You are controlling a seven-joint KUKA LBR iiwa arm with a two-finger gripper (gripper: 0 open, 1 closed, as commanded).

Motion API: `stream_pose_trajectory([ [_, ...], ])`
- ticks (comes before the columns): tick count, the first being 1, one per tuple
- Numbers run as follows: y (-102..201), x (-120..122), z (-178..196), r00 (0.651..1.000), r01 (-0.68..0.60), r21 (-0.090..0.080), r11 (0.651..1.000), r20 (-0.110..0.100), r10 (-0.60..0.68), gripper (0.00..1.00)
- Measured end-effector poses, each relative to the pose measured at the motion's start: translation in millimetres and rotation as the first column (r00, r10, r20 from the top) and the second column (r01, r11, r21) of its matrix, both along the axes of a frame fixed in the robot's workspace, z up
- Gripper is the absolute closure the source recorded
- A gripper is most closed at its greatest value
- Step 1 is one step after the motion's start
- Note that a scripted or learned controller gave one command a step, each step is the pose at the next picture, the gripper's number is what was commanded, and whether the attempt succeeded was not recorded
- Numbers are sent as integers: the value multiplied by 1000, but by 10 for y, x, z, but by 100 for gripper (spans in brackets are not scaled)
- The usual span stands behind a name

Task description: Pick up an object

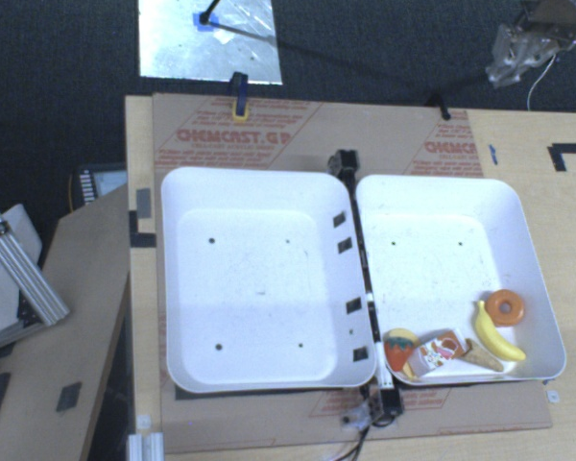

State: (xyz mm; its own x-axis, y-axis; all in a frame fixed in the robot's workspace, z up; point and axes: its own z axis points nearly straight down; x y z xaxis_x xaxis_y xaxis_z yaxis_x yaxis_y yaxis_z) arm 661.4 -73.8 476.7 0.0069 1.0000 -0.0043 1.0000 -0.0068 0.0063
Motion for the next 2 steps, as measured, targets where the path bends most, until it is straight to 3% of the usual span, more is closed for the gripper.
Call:
stream_pose_trajectory([
  [1,-840,64,21,1000,0,0,1000,-3,0,100],
  [2,-1361,64,141,1000,-3,0,1000,-2,3,100],
])
